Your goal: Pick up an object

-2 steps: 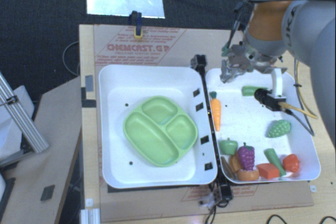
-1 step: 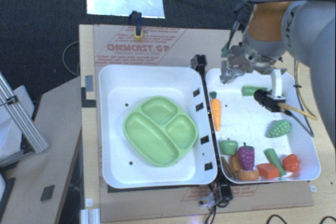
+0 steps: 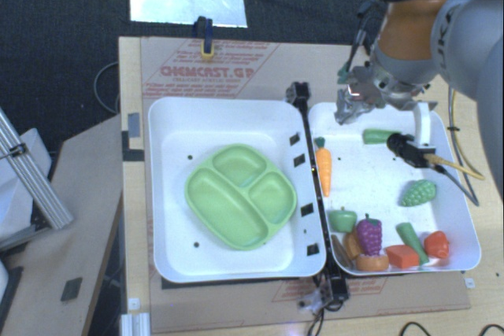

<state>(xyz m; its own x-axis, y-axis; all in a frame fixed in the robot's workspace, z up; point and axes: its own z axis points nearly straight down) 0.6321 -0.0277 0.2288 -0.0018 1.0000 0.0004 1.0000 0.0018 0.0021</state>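
Note:
My gripper (image 3: 347, 109) hangs over the far left corner of the right bin (image 3: 457, 208), with nothing seen in it. Just below it an orange carrot (image 3: 323, 170) lies along the bin's left wall. A green cucumber (image 3: 377, 136) lies a little to the gripper's right. A bumpy green fruit (image 3: 418, 192) rests mid-right. Along the near edge sit a green pepper (image 3: 342, 218), purple grapes (image 3: 368, 233), a red block (image 3: 402, 256), a green pod (image 3: 411, 238) and a red tomato (image 3: 437, 244).
The left bin (image 3: 177, 130) holds a green divided plate (image 3: 240, 195). A black-clipped divider (image 3: 307, 169) runs between the two bins. The arm's grey body and orange band (image 3: 421, 4) hang over the far right of the bench.

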